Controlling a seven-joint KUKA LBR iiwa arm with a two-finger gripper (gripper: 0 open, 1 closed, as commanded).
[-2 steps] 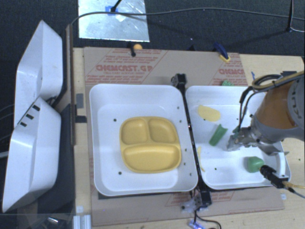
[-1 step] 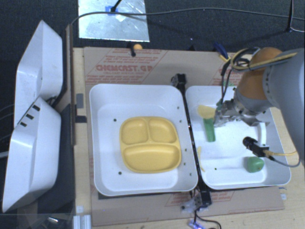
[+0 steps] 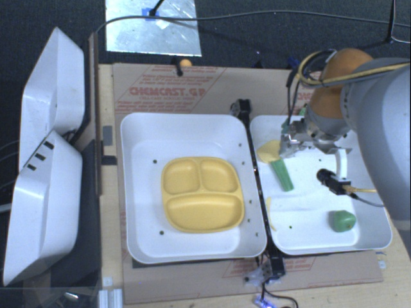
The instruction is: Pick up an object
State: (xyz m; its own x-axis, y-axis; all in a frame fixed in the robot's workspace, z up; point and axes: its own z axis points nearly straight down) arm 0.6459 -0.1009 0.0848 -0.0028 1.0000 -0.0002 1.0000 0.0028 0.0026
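In the right bin lie a green stick-shaped piece, a pale yellow piece beside its upper end, and a green rounded object near the front right corner. My gripper hangs over the bin's back part, right next to the yellow piece and just above the green stick's top end. I see nothing held between its fingers. A yellow divided plate rests in the middle of the left bin.
A black clamp joins the two bins at the back, another at the front. Cables loop near the arm's orange band. A metal sheet lies behind the bench. White housings stand at the left.
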